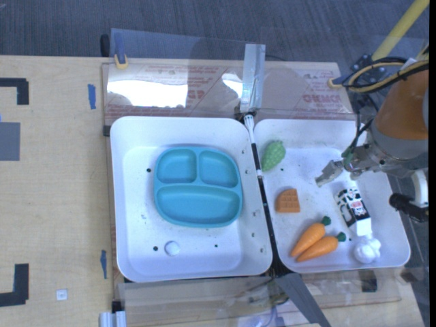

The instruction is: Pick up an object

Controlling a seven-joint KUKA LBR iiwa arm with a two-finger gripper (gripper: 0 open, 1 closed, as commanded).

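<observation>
Two white bins are carried side by side on the tabletop (48,182): left bin (129,203), right bin (306,148).

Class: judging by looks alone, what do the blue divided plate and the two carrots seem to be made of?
Blue divided plate: probably moulded plastic, with an even colour, rounded compartment ridges and a soft sheen. Carrots: likely toy plastic or rubber, uniform orange with smooth skin and small green tips; which of the two is unclear.

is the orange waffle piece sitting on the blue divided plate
No, the orange waffle piece lies on the floor of the right bin, while the blue divided plate sits in the left bin.
</observation>
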